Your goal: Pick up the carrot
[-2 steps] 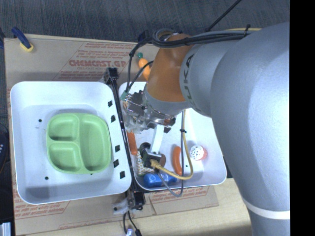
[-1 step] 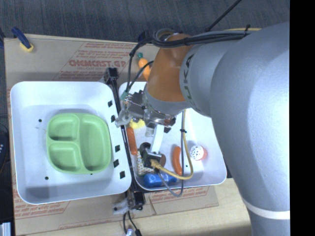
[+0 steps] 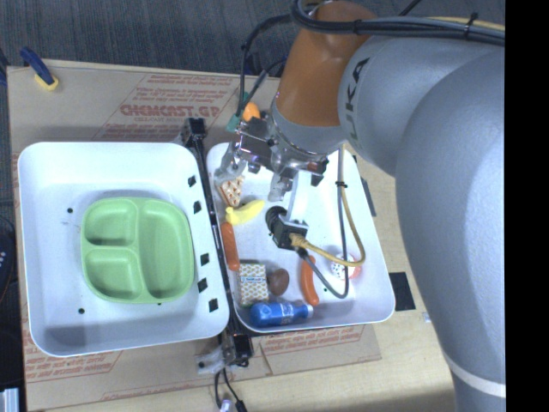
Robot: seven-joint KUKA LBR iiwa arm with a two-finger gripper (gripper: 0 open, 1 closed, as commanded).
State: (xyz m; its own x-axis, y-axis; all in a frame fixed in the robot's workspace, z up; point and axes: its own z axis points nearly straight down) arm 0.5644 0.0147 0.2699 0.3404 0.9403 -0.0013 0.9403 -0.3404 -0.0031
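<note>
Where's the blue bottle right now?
The blue bottle lies on its side at the near edge of the right bin, just below the brown ball and a patterned packet.

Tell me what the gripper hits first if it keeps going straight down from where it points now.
Probably the yellow banana or the waffle piece just below the gripper in the right bin; depth is unclear. The carrot lies further along.

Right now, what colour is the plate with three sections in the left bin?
Light green. The plate shows best in the camera view, lying in the left white bin.
</note>
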